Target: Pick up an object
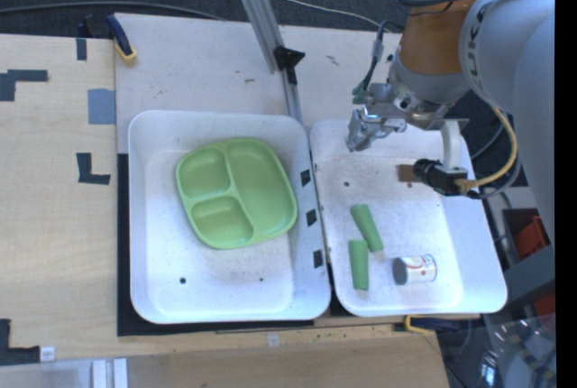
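Observation:
In the right bin [469, 287] lie two green cylindrical sticks, one [366, 227] slanted above the other [359, 264], and a small white can with a red label and dark lid [414, 269] to their right. My gripper [360, 139] hangs over the bin's upper left part, well above the sticks and apart from them. Nothing shows between its fingers. The left bin [153, 287] holds a green divided plate [236, 191].
A metal pole [256, 3] slants down to the gap between the bins. A blue and yellow clamp [121, 39] sits at the bench's back left. Grey tape marks lie on the wooden bench at the left.

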Available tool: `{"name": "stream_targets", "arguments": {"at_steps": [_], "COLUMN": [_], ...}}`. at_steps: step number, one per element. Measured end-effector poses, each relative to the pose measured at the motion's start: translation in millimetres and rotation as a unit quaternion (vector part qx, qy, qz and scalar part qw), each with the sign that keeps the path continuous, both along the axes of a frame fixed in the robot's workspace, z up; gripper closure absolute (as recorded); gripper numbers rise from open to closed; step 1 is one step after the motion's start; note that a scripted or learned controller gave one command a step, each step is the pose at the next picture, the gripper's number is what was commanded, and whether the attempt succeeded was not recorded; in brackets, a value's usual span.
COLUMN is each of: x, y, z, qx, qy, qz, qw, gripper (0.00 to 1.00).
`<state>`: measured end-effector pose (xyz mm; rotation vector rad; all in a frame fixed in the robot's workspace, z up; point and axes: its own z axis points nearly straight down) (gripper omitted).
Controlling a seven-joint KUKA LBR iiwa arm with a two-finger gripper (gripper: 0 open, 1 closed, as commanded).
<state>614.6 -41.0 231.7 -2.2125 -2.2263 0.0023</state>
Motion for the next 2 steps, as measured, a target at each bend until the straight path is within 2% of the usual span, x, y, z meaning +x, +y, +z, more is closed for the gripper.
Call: {"name": "stream_targets", "arguments": {"at_steps": [2], "x": [1], "y": [105], "z": [-18], "qx": [-0.0001], "qy": [0.000], "qz": [0.000], "qw": [1.0000], "gripper": [1.00]}}
